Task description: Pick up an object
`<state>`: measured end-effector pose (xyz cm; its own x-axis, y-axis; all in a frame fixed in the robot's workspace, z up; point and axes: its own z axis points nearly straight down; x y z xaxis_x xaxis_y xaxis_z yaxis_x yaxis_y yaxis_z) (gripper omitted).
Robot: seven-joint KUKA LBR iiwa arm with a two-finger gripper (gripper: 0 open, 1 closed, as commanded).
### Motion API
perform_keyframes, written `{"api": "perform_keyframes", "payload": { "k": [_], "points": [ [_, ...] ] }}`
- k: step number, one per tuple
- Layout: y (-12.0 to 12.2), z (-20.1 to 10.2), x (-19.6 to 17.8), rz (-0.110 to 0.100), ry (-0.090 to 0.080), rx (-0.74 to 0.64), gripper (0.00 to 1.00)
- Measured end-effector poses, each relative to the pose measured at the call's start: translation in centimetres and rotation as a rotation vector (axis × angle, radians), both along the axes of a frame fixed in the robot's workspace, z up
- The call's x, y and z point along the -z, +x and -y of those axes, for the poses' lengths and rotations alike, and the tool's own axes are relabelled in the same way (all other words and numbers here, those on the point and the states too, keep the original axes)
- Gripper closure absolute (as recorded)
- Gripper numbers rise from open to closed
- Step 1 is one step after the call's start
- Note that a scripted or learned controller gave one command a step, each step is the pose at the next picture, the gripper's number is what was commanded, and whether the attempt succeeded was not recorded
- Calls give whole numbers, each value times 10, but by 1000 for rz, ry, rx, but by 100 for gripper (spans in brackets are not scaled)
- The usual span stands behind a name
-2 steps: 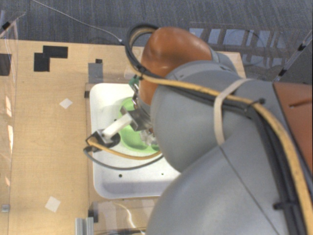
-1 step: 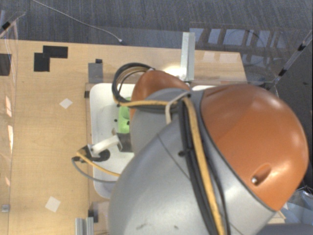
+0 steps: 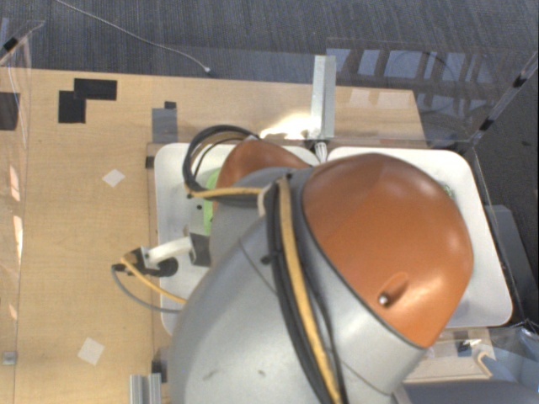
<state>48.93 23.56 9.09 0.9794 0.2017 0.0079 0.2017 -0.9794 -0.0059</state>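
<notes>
The wooden table (image 3: 76, 225) lies at left. Next, the left bin (image 3: 168, 183) holds a green object (image 3: 208, 194), mostly hidden under the arm (image 3: 337, 293). Whether the pincer is open or closed, I cannot tell. The right bin (image 3: 480, 225) follows.

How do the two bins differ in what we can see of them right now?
Left bin: just a strip of its left side shows beside the arm, with something green in it. Right bin: its far and right rim and right-hand floor show, bare there. Both are shallow, white, round-cornered and partly covered by the arm.
</notes>
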Motion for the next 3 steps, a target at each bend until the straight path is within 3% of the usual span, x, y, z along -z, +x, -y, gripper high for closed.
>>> {"api": "perform_keyframes", "payload": {
  "k": [1,2,3],
  "points": [
    [0,0,0,1,1,2,100],
    [63,-4,-37,-14,1,-7,100],
    [-3,0,-83,-5,-5,-217,100]
  ]
}}
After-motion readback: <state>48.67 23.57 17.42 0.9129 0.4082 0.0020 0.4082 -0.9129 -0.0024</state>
